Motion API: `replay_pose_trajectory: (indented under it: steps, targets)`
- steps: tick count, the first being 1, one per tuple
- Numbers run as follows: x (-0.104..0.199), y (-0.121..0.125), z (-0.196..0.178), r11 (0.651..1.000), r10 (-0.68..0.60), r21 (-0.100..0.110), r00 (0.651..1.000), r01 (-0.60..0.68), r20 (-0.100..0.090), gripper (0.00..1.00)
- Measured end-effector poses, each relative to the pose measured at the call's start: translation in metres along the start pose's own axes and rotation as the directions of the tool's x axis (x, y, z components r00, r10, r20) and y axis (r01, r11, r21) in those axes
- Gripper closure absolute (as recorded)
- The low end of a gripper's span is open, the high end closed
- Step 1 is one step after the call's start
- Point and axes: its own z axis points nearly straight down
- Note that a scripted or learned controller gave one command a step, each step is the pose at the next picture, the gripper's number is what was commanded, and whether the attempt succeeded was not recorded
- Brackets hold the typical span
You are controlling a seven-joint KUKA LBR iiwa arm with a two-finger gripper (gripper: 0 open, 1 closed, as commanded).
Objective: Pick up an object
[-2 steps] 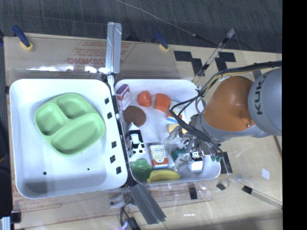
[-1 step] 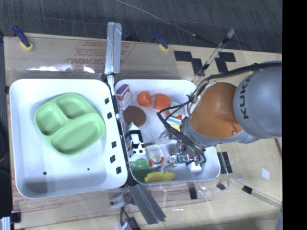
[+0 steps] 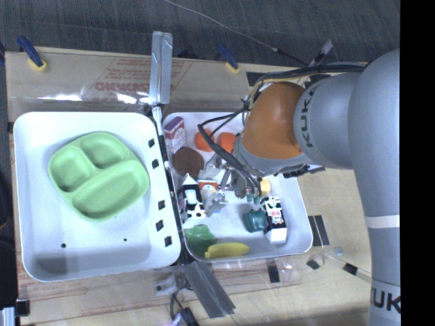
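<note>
My gripper (image 3: 225, 189) hangs low over the middle of the right bin (image 3: 299, 231), below the orange wrist band. Just beside it lie a small white and red item (image 3: 208, 191) and a black and white cow-patterned carton (image 3: 192, 202). A brown round object (image 3: 187, 160) sits to its upper left, an orange piece (image 3: 204, 140) above, and a red and white can (image 3: 175, 134) at the bin's top left. A teal object (image 3: 255, 220) and a second cow-patterned carton (image 3: 274, 219) lie to its lower right. A green leafy item (image 3: 199, 236) and a yellow banana (image 3: 227, 250) rest along the front edge.
The left bin (image 3: 34, 250) holds a green divided plate (image 3: 99, 174). A metal clamp bar (image 3: 160, 66) rises between the bins at the back. Black cables (image 3: 224, 124) loop from the wrist over the right bin's far side.
</note>
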Motion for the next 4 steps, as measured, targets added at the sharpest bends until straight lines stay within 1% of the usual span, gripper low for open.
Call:
replay_pose_trajectory:
  steps: [1, 2, 3, 4]
  targets:
    - [-0.063, 0.019, -0.003, 0.99, 0.142, 0.01, 0.99, -0.142, 0.008, 0.0]
    - [-0.017, -0.031, 0.001, 0.936, 0.353, 0.003, 0.936, -0.353, -0.004, 0.0]
    - [-0.088, -0.014, 0.001, 0.957, 0.29, 0.004, 0.957, -0.29, -0.003, 0.0]
    - [-0.012, -0.01, 0.001, 0.949, 0.316, 0.003, 0.949, -0.316, -0.003, 0.0]
